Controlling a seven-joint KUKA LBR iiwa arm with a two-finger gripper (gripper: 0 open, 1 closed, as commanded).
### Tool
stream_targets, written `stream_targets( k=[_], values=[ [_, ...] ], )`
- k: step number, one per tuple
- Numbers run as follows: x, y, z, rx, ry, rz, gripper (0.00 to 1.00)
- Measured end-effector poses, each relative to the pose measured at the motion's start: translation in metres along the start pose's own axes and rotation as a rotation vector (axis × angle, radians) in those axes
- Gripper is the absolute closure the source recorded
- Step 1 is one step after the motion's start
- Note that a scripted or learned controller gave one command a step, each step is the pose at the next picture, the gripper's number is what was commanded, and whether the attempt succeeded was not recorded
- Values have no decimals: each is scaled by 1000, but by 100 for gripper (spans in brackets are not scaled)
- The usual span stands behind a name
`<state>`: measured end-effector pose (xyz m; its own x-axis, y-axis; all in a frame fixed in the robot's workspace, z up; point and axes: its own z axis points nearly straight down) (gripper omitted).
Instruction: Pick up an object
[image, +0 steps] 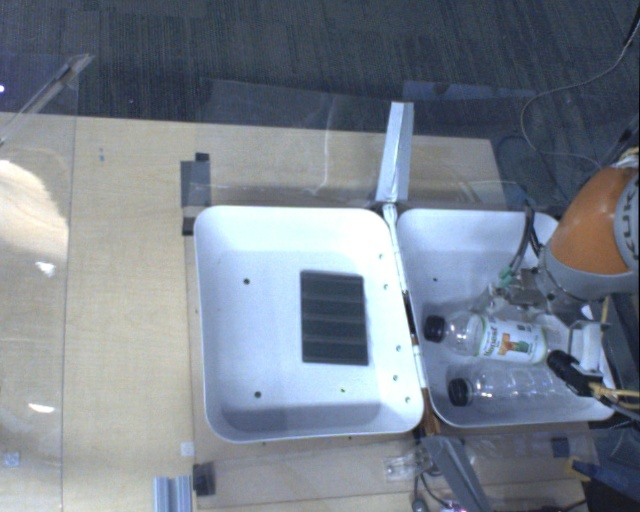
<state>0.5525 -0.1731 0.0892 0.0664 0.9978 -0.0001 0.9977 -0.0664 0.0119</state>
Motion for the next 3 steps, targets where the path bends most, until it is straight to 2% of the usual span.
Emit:
stream_targets(
  k=[1,2,3],
  values=[
    [-17,-57,-2,-5,-3,-241,0],
    [36,-61,-2,-9,-4,-433,0],
    [67,-23,-1,-7,-1,-461,0]
  ],
)
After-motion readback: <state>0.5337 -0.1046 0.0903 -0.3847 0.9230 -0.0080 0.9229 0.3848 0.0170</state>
